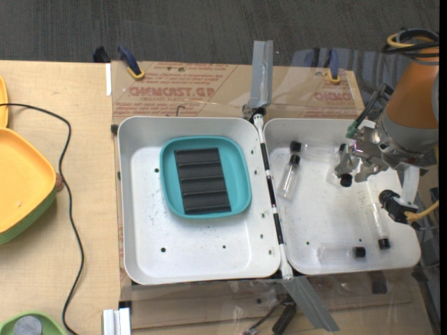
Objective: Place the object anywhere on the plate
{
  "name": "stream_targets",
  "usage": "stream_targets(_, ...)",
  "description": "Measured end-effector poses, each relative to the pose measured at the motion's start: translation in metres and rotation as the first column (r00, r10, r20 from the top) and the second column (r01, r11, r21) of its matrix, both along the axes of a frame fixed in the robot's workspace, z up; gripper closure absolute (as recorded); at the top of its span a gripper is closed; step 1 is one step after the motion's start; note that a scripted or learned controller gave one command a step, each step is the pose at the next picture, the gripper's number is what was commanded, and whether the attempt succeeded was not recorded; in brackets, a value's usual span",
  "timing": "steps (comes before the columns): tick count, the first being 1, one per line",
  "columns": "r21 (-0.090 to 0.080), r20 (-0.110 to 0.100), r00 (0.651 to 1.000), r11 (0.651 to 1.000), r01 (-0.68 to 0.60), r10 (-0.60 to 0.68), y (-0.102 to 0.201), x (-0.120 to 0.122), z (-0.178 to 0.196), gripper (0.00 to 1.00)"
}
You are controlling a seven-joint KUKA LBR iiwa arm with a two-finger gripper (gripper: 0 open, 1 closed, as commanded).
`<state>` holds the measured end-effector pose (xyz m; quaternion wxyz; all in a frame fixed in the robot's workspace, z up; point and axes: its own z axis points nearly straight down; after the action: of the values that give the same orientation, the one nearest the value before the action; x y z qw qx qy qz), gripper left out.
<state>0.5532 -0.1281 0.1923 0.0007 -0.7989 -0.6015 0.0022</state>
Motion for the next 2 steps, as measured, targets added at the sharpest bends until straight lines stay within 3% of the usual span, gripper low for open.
stream_targets(1,0.000,0.000,1.000,1.000,0.001,-0.001,0.000,0.000,0.000,0.00)
stream_targets(2,0.000,-0.001,1.000,1.000,0.031,-0.031,-0.039,-0.017,0.087,0.00)
